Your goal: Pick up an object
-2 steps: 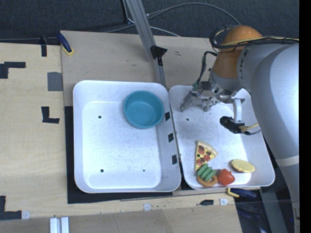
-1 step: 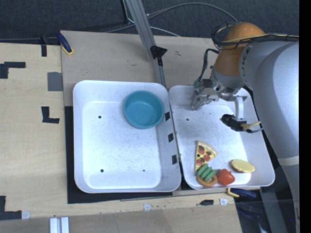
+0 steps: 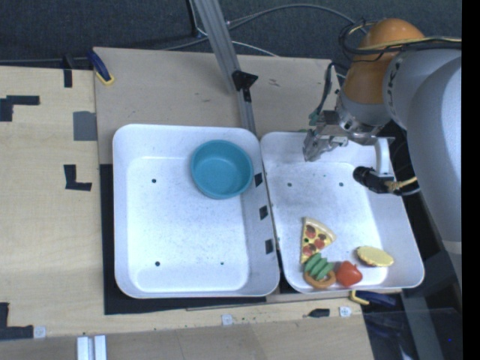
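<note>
The hand (image 3: pixel 316 147) hovers at the right bin's (image 3: pixel 390 216) far edge; its spread is too blurred to tell. Pizza slice (image 3: pixel 315 238), tomato (image 3: pixel 347 274) and other small toys cluster at the near edge, partly overlapping.

A blue bowl (image 3: pixel 221 169) sits upright near the far right corner of the left bin (image 3: pixel 142 276). In the right bin (image 3: pixel 390 216), a pizza slice (image 3: pixel 316 238), green vegetable (image 3: pixel 318 266), red tomato (image 3: pixel 348 274) and yellow piece (image 3: pixel 374 256) cluster along the near edge.
</note>
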